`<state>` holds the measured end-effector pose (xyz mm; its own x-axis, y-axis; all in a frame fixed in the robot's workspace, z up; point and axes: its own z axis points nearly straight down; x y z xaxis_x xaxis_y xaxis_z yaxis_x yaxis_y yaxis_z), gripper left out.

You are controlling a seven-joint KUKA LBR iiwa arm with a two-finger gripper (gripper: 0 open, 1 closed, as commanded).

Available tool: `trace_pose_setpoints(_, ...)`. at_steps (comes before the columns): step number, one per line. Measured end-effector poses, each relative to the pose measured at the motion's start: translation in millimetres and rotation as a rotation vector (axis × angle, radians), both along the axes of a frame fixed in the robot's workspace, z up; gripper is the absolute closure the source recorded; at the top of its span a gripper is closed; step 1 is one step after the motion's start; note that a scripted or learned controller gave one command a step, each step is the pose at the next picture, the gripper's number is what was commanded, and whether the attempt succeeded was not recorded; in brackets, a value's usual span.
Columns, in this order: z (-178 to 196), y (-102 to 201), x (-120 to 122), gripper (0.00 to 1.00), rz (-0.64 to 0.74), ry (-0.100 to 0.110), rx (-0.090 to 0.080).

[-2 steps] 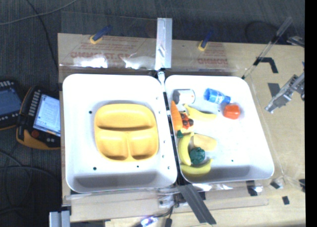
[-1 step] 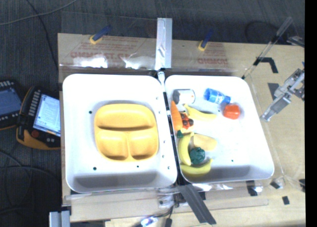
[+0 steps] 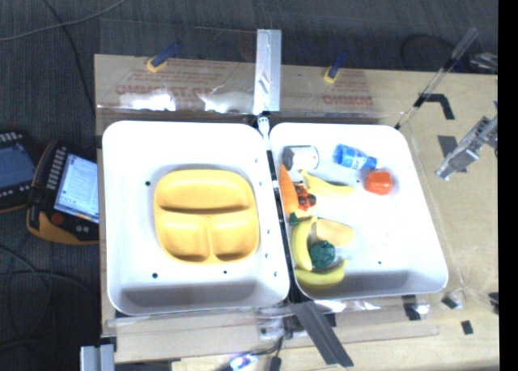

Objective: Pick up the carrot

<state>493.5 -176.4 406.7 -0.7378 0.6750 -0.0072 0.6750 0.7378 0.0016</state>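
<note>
Plainly, carrot (image 3: 286,189): lies along the right bin's (image 3: 421,223) left wall, touching a small red item (image 3: 304,197).
Pincer (image 3: 450,168): at the far right edge, well apart; its opening I cannot tell (too small).
Risk: fingers may strike the wall or nip the banana (image 3: 312,268).

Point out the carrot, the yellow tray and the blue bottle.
carrot (image 3: 286,189): camera view, on the middle of its orange body, by the right bin's left wall.
yellow tray (image 3: 207,214): camera view, on its central divider.
blue bottle (image 3: 354,156): camera view, on its blue body.
</note>
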Motion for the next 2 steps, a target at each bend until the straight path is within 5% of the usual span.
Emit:
trace_pose_setpoints(1, -59, 13, -1, 1.00, 0.098, 0.004, 0.001)
trace_pose_setpoints(2, -183, 79, -9, 1.00, 0.364, 0.006, 0.003)
